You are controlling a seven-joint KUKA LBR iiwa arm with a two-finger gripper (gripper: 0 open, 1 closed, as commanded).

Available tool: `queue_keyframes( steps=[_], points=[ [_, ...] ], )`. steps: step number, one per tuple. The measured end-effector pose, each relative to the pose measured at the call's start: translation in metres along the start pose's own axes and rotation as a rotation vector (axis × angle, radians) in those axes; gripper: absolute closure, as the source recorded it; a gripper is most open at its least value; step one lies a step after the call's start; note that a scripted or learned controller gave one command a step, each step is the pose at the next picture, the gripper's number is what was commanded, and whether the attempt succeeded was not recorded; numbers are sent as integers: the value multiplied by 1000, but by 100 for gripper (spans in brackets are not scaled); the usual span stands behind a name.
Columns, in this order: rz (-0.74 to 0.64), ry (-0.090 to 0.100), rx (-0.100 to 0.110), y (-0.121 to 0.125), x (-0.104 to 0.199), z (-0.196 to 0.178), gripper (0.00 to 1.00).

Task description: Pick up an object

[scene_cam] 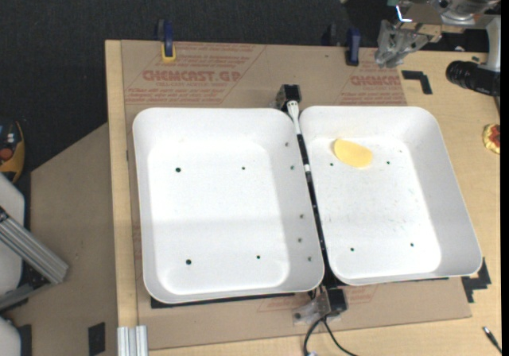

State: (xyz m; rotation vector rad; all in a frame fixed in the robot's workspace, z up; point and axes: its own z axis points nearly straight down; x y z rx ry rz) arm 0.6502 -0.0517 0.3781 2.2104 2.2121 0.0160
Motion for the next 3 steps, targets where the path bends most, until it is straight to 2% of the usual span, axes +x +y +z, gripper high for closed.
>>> queue_keyframes(
  steps=[1,2,3],
  points=[
    [-6,5,25,14,63,76,100],
    [6,0,11,16,-4,47,100],
    [-6,6,24,-19,68,82,100]
  ],
)
